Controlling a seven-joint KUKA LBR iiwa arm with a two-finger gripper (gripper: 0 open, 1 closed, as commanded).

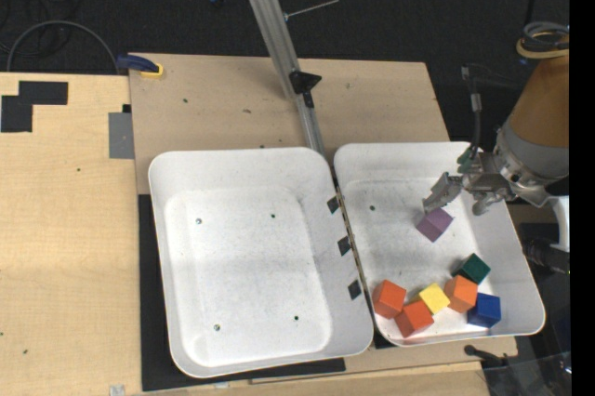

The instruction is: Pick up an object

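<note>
My gripper [456, 203] hangs over the upper right part of the right bin [390, 171], with its two fingers spread apart, so it is open and holds nothing. A purple cube [433, 223] lies on the bin floor just below and beside the left fingertip [435, 199]; whether they touch I cannot tell. A cluster of cubes sits along the bin's front edge: orange [390, 297], red-orange [416, 317], yellow [434, 298], a second orange [462, 292], dark green [474, 269] and blue [483, 309].
The left bin [186, 176] lies beside the right one, joined by black clips [343, 244]. A slanted aluminium rail [274, 32] rises behind the bins. The arm's orange band [544, 106] stands at the right edge.
</note>
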